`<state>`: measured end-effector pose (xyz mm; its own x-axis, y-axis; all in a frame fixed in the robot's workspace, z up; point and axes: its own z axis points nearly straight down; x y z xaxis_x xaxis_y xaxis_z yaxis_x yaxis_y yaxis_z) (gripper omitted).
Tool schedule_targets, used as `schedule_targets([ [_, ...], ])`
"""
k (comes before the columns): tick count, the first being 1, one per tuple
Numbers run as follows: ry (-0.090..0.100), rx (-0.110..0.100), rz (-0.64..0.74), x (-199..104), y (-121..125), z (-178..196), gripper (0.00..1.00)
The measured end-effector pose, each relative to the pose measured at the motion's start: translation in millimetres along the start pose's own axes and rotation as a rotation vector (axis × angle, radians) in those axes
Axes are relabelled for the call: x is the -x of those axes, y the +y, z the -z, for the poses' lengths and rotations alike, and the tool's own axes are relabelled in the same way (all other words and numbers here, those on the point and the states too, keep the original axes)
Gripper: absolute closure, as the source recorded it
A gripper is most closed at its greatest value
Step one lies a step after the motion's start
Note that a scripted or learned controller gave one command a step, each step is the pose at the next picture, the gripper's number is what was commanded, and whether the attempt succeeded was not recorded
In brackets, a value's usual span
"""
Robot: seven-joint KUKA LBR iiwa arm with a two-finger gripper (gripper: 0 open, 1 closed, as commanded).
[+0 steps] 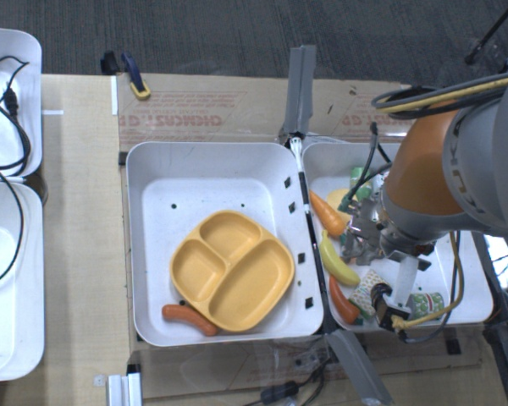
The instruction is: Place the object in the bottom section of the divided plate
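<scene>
- Camera view: the divided plate (232, 269), yellow-orange with three compartments, lies in the left bin (152, 227), tilted so that its largest section faces the bin's lower right corner.
- A sausage (189, 317) lies just below the plate, on the bin floor against the plate's lower left rim, outside every compartment.
- To the right of the plate, past the wall shared by the bins, the right bin (483, 307) holds a cluster of toy food.
- A carrot (327, 213) lies nearest the plate's upper right, pointing down and to the right.
- A banana (338, 262) lies right of the plate, just below the carrot.
- A red-orange pepper-like piece (342, 301) lies lower right of the plate, below the banana.
- The arm (440, 172) reaches in from the right, well right of the plate, over the right bin.
- The gripper (356, 237) hangs low over the banana and the carrot, right of the plate; whether its fingers are apart or together cannot be told, since the wrist hides them.
- A green-labelled can (423, 301) lies far right of the plate, under the arm.
</scene>
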<state>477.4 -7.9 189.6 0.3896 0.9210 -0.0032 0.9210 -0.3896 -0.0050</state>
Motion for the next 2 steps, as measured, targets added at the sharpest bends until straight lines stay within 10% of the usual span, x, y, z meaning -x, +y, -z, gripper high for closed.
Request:
schedule_targets([
  [1,-0.001,0.001,0.181,-62.4,-26.8,0.2,1.00],
  [2,-0.001,0.003,0.142,-34.9,79.0,31.1,1.00],
])
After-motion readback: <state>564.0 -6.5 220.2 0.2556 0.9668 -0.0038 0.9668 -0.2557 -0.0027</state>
